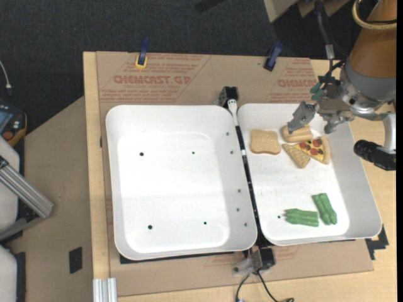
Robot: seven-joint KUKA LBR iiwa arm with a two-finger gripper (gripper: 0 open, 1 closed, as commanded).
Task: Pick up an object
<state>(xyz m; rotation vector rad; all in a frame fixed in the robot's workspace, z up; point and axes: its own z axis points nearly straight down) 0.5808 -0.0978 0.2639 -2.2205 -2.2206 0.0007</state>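
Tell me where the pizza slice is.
The pizza slice lies in the right bin, toward its far end, right of the bread slice and below the gripper.

The arm (376, 43) is cut off by the top and right edges. Whether the jaws of the gripper (313, 123) are parted or closed around anything cannot be told. Part of a small tan piece (298, 133) is hidden beneath one finger. The dark object (378, 154) at the right edge is cropped.
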